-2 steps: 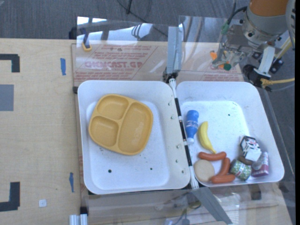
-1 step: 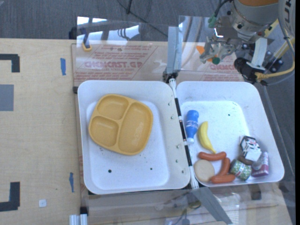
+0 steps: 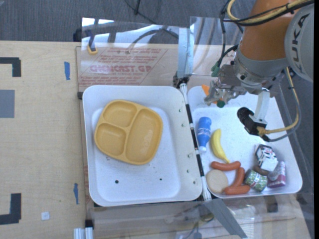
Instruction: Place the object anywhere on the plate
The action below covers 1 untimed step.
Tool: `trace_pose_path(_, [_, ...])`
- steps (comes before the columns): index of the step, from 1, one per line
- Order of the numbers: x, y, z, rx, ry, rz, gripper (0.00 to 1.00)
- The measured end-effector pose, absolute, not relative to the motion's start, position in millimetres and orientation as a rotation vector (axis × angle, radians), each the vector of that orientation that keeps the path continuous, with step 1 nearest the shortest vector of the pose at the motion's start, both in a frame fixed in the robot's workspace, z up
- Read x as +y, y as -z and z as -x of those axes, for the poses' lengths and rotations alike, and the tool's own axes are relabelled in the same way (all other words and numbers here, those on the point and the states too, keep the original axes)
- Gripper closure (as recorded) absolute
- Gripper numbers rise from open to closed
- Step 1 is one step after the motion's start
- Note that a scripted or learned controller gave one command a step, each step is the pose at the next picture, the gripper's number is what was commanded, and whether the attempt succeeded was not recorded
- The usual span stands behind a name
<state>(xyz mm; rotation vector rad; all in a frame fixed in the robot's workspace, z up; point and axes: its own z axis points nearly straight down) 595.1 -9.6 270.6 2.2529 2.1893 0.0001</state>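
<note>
The gripper (image 3: 219,97) hangs over the far left corner of the right bin (image 3: 294,183), close to the divider where the two bins meet. Whether its fingers are apart or closed, I cannot tell from up here; the wrist hardware hides them. A small orange piece (image 3: 205,89) sits just to its left against the bin's far wall, with a green bit (image 3: 221,103) right under the tool, too small to identify.

Room to move: the middle of the right bin, just below the gripper, is bare white floor. The clutter lies further toward the near edge. A blue bottle (image 3: 203,131) lies just below and left of the gripper, tight along the divider, long axis running far to near. Beside it a yellow banana (image 3: 218,144) lies near-parallel, its tip angled toward the near right. Nearer still come two red sausages (image 3: 230,166), a round tan cookie (image 3: 217,181), a green can (image 3: 256,181) and a brown-and-white carton (image 3: 266,158), packed into the near right corner.

Well to the gripper's left, across the divider, the yellow plate (image 3: 128,131) sits in the left bin (image 3: 99,190). It has three compartments, rounded corners, and is turned a little askew to the bin walls. White floor rings it on every side, widest toward the near edge. The wooden counter (image 3: 35,133) stretches beyond.
</note>
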Motion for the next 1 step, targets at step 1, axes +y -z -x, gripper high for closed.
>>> trace_pose_path(1, [-15.0,-297.4,-621.5,2.282,-0.003,-2.155,1.00])
